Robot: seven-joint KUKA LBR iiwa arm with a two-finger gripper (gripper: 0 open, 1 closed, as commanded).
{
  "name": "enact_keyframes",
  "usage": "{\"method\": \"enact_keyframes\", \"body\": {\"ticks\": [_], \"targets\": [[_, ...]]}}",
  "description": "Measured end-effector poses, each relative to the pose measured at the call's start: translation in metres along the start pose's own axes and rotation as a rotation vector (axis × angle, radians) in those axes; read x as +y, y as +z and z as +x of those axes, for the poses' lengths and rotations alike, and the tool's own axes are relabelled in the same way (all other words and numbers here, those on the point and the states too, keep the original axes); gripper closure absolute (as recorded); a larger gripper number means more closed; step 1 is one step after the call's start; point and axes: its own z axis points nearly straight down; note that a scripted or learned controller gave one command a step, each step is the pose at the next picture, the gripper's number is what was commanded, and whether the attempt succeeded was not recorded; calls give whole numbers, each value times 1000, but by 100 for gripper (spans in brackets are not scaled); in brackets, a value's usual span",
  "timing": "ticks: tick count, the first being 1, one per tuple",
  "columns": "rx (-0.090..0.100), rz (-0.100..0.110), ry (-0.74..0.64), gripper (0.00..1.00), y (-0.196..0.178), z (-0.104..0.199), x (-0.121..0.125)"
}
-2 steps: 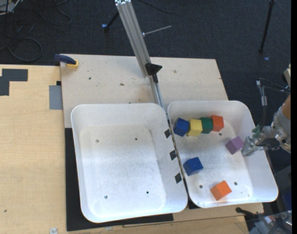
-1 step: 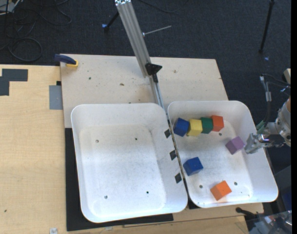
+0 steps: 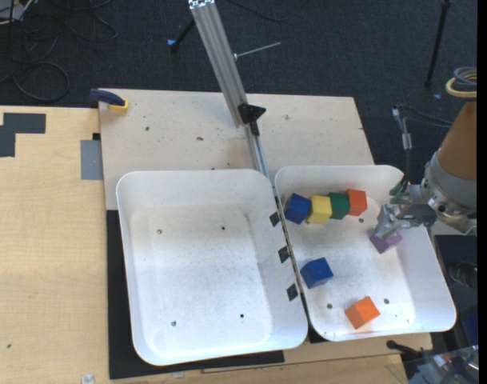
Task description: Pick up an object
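Notably, the gripper hung over the right bin, its fingers clamped on a purple block at their tips. Left of it sat four blocks in a row; below-left lay a blue block and an orange block.

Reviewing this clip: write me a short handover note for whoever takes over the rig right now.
Gripper: low over the right bin's right side, with a purple block right at its fingertips; a firm grasp can't be confirmed.
In the right bin: a row of blue, yellow, green and orange-red blocks at the top, a blue block mid-left, an orange block near the front.
Done: arm reached the purple block.
Left: confirm the grasp, lift.
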Motion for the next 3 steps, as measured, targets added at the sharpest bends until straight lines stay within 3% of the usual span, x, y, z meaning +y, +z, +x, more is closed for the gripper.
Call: {"method": "enact_keyframes", "body": {"ticks": [3], "targets": [[-1, 1, 0, 100, 29, 167, 63]]}}
